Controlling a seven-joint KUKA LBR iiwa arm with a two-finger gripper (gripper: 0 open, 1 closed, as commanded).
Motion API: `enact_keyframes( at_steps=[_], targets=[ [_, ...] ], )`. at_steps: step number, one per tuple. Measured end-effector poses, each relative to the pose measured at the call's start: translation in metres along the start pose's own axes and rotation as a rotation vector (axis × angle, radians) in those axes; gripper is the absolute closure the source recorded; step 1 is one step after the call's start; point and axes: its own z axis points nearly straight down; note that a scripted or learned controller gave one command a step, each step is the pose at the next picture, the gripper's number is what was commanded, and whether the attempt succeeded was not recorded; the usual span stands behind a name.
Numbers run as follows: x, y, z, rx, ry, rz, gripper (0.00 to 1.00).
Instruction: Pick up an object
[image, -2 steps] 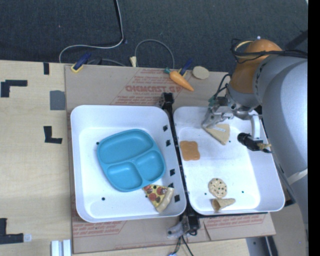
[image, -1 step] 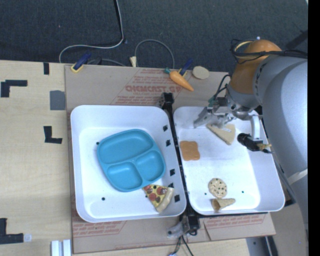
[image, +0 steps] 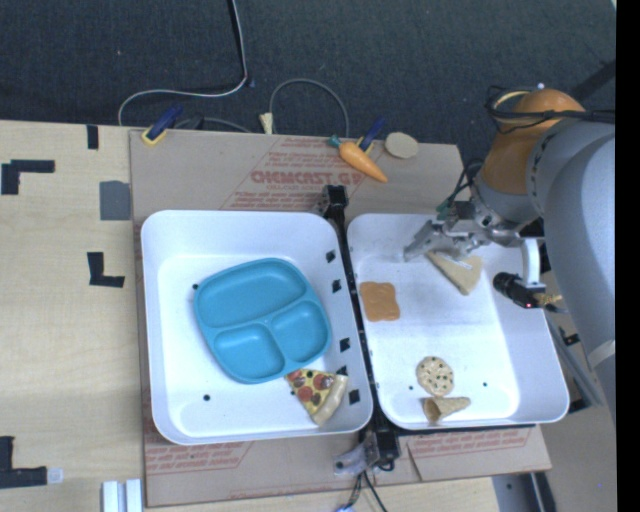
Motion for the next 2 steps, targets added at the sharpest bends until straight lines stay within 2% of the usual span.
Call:
enact_keyframes(
  at_steps=[1, 2],
  targets=[
    [-0.031, -0.027, -0.002, -0.004, -0.003, -0.001, 0.0],
    [0.002, 0.007, -0.001, -0.001, -0.011, -0.001, 0.0]
  ],
)
